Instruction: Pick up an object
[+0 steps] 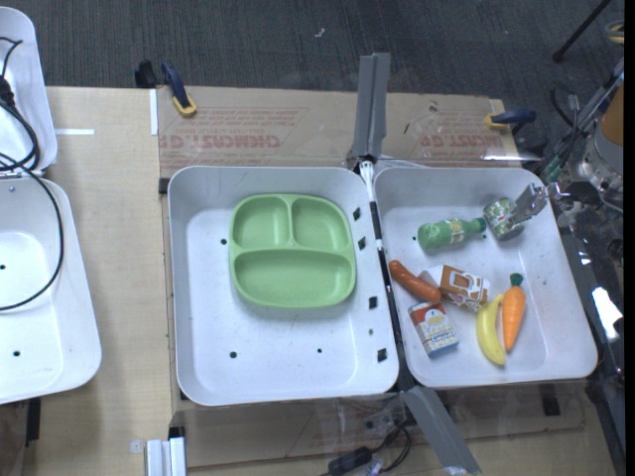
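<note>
Camera view: gripper [526,206] hangs over the right bin [556,365] by a green bottle [449,232]; jaw state unclear.

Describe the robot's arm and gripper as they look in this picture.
The arm is mostly grey, with a light metallic wrist section and an orange patch above it at the picture's edge. Thin dark cables run beside it. The gripper is a small, silvery-grey metal piece with darker parts behind it. The picture is too coarse to show any markings.
</note>
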You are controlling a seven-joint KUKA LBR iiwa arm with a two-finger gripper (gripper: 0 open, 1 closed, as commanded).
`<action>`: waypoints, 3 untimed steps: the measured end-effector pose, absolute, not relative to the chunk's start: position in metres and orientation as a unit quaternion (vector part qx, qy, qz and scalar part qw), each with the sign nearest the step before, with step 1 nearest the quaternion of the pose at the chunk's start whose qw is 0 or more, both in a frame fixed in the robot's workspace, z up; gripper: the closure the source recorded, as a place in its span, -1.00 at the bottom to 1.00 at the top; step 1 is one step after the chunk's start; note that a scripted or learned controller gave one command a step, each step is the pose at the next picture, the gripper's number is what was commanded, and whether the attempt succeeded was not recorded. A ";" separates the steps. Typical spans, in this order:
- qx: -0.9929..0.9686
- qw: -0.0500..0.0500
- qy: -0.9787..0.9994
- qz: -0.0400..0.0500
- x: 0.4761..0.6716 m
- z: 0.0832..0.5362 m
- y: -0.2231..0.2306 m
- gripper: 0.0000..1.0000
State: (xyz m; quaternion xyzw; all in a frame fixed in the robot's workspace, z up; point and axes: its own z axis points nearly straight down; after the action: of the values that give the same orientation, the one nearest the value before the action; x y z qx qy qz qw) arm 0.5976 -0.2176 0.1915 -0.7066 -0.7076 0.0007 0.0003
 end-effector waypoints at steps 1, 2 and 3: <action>-0.675 0.001 -0.738 0.000 0.549 0.091 -0.183 -1.00; -0.793 0.009 -0.609 -0.006 0.502 0.092 -0.209 -1.00; -0.795 0.004 -0.607 -0.003 0.502 0.101 -0.213 1.00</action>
State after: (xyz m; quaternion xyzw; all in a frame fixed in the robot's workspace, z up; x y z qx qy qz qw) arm 0.5017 -0.2130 0.1007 -0.7946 -0.6071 -0.0029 0.0036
